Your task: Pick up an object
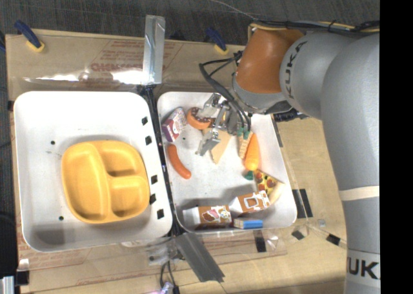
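The gripper is hovering low over the upper middle of the right bin, its fingers hanging spread, gripping nothing. Its tips are pointing down beside a tan wedge, just left of a toy carrot — either looks like the nearest pick. Both seem to be light, rigid plastic play food, smooth and likely slippery; the carrot would probably take a pinch best across its thick middle. A sausage is lying farther left, a pizza slice lower right — all well apart from the yellow tray.
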Controlling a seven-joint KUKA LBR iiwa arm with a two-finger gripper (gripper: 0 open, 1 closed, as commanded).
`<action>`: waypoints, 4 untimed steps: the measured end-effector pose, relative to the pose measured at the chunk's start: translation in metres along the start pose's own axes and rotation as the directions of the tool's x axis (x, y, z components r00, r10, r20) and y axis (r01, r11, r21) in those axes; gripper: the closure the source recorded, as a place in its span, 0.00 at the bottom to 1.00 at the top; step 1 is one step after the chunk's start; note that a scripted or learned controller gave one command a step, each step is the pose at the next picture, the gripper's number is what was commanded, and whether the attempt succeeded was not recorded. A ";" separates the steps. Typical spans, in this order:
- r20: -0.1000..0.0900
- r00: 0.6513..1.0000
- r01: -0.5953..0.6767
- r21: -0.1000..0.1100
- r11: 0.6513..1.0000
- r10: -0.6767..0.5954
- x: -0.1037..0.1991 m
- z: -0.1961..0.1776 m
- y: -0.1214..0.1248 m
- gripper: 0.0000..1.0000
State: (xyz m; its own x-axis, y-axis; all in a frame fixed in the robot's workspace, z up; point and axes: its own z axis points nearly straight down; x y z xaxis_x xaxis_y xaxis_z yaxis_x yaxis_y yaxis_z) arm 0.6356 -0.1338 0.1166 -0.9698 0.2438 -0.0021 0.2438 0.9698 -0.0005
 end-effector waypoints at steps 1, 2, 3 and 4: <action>0.023 0.982 -0.186 -0.005 0.983 0.186 0.032 0.013 -0.087 0.00; 0.023 0.969 -0.247 -0.005 0.969 0.247 0.096 0.014 -0.085 0.00; 0.020 0.949 -0.313 -0.007 0.950 0.313 0.108 0.016 -0.029 0.00; 0.017 0.945 -0.326 -0.007 0.945 0.326 0.093 0.016 0.004 0.00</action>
State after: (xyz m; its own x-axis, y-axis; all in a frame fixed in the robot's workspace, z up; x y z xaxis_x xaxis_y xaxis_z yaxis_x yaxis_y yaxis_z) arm 0.5460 -0.1069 0.1000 -0.8372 0.5465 -0.0193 0.5465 0.8374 0.0070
